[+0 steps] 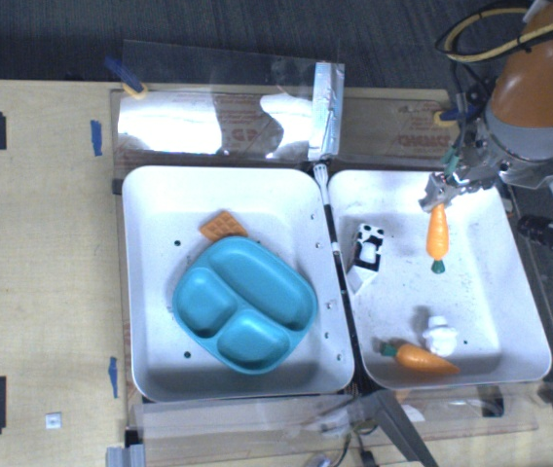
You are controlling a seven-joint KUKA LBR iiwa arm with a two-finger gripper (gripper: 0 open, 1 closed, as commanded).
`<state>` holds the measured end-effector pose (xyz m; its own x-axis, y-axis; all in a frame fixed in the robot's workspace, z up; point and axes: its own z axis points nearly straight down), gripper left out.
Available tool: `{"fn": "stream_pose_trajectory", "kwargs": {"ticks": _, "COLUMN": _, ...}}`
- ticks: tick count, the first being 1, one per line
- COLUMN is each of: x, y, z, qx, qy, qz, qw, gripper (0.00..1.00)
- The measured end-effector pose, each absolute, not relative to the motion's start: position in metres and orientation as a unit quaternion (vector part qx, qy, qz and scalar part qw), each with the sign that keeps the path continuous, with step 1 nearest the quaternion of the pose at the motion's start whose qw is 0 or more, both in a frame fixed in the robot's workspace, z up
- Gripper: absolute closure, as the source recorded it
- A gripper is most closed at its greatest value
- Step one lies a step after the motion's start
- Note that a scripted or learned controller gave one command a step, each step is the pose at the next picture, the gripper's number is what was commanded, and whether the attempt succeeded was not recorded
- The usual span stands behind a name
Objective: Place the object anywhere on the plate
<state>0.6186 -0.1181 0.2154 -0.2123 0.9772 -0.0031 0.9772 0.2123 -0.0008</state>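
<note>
A blue divided plate (247, 305) lies in the left bin (145, 261), toward its front. My gripper (438, 199) is over the back of the right bin (515, 300), well to the right of the plate. It is shut on the top end of an orange toy carrot (437, 235). The carrot hangs straight down with its green end lowest, just above the bin floor.
A tan waffle piece (223, 226) lies just behind the plate. The right bin also holds a black-and-white object (369, 247) near its left wall, plus a second carrot (424, 359) and a small white item (441, 338) at the front. A raised divider separates the bins.
</note>
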Motion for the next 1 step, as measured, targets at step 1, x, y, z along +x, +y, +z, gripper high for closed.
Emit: {"fn": "stream_pose_trajectory", "kwargs": {"ticks": 1, "x": 0.6384, "y": 0.0030, "z": 0.1837, "qx": 0.589, "qy": 0.808, "qz": 0.0005, "qw": -0.002, "gripper": 1.00}}
